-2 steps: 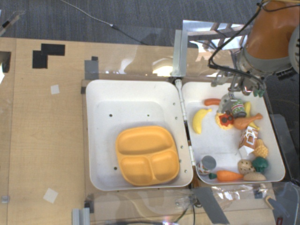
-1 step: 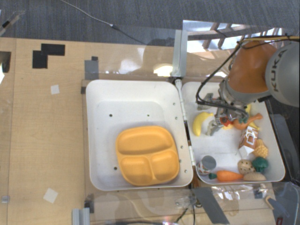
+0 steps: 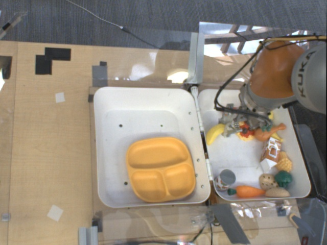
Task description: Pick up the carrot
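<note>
Holding: right bin [image 3: 301,180] carrot [image 3: 249,191], banana [image 3: 215,133] | left bin [image 3: 104,152] yellow tray [image 3: 160,168]

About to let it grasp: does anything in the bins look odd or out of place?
Yes. The pincer hangs over the red and orange toys at the back of the right bin, while the carrot lies against that bin's front wall. The yellow tray sits slightly askew.

Wooden bench [image 3: 46,152] — grey carpet floor [image 3: 127,4]

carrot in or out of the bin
In. The carrot lies flat on the floor of the right bin, along its near wall, apart from the gripper.
</note>
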Controlling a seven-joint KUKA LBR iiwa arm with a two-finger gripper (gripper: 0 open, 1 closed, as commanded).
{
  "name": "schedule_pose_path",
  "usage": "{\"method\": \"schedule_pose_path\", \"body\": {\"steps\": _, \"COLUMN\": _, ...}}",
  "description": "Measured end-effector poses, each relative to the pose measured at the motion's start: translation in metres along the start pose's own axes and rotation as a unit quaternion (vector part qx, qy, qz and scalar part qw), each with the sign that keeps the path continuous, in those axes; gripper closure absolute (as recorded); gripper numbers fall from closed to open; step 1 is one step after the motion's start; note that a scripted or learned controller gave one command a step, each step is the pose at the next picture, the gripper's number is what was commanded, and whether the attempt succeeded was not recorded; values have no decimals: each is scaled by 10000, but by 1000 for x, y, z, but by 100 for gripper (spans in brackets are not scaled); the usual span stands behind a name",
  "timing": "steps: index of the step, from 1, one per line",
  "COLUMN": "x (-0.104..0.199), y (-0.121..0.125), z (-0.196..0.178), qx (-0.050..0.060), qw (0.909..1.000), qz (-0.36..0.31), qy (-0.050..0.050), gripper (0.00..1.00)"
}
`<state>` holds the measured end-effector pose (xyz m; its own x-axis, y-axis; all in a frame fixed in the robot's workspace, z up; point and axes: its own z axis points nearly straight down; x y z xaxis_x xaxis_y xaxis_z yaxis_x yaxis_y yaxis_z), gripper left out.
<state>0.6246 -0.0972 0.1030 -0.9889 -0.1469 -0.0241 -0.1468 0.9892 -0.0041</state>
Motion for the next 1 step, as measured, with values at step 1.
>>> {"method": "schedule_pose_path", "body": {"steps": 1, "x": 73, "y": 83, "z": -87, "qx": -29, "qw": 9930, "qz": -1178, "qy": 62, "gripper": 100}}
